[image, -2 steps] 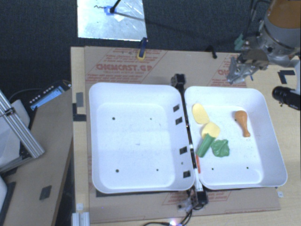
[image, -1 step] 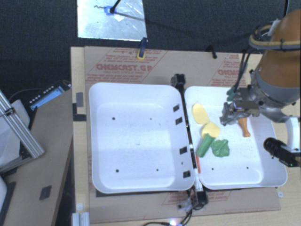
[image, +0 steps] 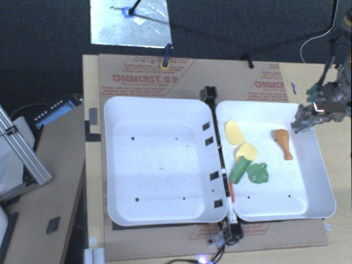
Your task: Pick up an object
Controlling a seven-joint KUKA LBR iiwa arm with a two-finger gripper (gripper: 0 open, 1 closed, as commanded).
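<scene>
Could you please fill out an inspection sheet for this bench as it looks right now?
Surface: two shallow white bins side by side, left bin and right bin, on a board.
Job's things: in the right bin, two yellow pieces, a green stick, a green leafy piece, a brown drumstick.
Clutter: silver sheet beyond the bench.
Grippers: gripper at the right bin's far right rim, nothing seen held.
Cables: a light cable at upper right.
Surroundings: dark floor, metal frame at left.

Dark blue carpet floor (image: 231, 15) surrounds the pale wooden counter (image: 60, 202). A shiny metal sheet (image: 129, 15) lies on the floor just beyond the counter's far edge.
</scene>
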